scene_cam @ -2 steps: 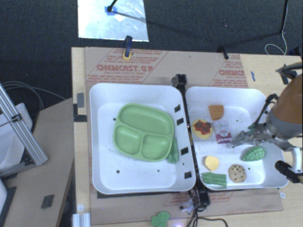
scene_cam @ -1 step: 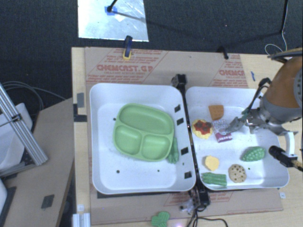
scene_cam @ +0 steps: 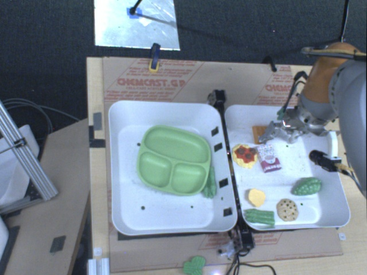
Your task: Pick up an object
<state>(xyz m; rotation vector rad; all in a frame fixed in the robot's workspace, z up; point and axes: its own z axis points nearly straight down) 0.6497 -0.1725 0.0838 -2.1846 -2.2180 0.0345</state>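
Grey arm (scene_cam: 338, 90) reaching in from right, gripper (scene_cam: 279, 129) low in right bin (scene_cam: 338, 208), beside orange cracker (scene_cam: 259, 133) and above red-white packet (scene_cam: 268, 157); grip state impossible to tell.

Bench (scene_cam: 172, 76) under two white bins (scene_cam: 123, 211)

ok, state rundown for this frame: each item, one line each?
end effector: low over the right bin's back, beside the orange cracker; grip not discernible
orange cracker: flat on the bin floor
green tray: upright in the left bin, compartments bare
pizza slice: flat
red-and-white packet: lying flat
yellow piece: lying loose
cookie: flat
leafy green: lying near the right wall
green pod: lying at the front edge
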